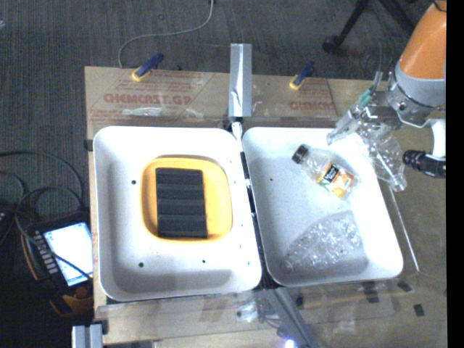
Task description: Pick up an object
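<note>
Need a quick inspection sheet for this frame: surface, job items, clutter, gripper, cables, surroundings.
Surface: bench with two white bins side by side, left bin and right bin, on a board held by two blue-and-yellow clamps.
Job's things: yellow tray with black insert in the left bin; small clear bottle with orange label and crinkled clear plastic in the right bin.
Clutter: nothing seen.
Gripper: gripper at the right bin's upper right corner, translucent fingers, nothing visibly held.
Cables: thin wire behind the board; dark cables at left.
Surroundings: lit handheld screen lower left; dark carpet.
</note>
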`<state>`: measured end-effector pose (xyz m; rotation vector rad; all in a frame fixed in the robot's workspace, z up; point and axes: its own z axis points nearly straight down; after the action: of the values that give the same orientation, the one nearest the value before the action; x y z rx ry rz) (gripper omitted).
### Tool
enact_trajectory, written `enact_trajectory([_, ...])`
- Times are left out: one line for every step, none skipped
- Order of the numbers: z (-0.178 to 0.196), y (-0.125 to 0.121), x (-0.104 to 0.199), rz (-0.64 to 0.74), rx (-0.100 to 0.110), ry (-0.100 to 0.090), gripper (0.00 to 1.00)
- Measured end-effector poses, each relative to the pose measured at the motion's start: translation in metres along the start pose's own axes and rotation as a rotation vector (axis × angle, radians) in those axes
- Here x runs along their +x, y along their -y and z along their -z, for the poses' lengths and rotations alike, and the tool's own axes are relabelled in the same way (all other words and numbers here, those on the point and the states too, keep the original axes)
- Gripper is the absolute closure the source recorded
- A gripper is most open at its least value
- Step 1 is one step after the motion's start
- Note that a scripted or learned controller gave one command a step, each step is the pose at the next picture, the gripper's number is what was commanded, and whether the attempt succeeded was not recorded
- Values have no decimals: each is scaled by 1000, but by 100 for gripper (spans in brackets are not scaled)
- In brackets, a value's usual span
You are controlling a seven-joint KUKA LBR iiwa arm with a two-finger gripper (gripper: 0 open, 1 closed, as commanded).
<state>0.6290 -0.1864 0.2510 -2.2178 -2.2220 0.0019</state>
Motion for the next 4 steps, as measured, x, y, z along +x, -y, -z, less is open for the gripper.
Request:
enact_trajectory([-157,-35,-24,104,1,-11,0])
enact_trajectory([-91,-24,34,213,-2,3,0])
enact_trajectory([-158,-12,79,292,-3,2,0])
enact_trajectory([-149,-13,81,293,-5,-3,100])
